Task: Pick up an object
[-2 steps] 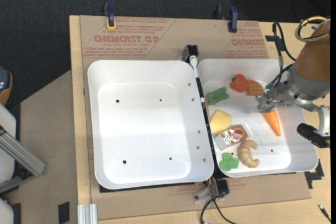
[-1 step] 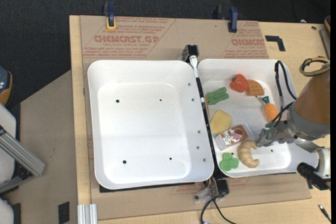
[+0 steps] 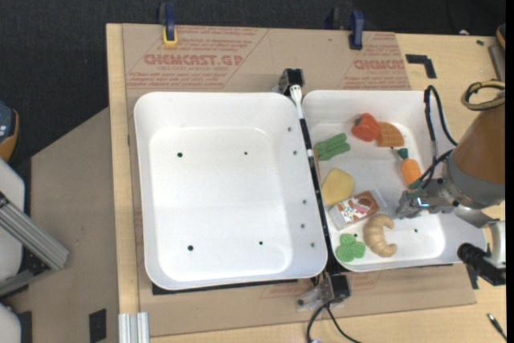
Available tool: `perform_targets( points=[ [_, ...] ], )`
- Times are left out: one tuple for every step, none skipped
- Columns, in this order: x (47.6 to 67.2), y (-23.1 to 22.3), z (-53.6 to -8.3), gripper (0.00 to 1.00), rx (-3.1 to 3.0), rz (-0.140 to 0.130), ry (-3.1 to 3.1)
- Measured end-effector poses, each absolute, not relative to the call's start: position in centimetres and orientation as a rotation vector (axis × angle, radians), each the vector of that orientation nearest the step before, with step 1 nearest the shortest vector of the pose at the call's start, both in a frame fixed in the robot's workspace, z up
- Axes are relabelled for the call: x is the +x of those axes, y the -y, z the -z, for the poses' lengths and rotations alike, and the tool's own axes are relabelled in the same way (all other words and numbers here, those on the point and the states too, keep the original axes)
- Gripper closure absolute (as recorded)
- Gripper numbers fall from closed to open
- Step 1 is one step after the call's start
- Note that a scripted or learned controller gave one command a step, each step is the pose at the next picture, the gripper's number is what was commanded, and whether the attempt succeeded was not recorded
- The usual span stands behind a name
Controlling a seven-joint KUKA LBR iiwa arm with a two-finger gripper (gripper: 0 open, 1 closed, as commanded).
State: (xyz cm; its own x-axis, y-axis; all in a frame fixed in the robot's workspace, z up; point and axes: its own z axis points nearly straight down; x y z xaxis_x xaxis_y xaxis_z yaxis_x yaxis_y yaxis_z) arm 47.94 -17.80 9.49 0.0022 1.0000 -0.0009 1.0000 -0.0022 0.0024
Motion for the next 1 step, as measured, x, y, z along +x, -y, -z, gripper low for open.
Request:
perform_targets(
  points=[
    [47.98, 17.82, -10.47, 1.0, 2.221, -0.002, -2.214]
  ],
)
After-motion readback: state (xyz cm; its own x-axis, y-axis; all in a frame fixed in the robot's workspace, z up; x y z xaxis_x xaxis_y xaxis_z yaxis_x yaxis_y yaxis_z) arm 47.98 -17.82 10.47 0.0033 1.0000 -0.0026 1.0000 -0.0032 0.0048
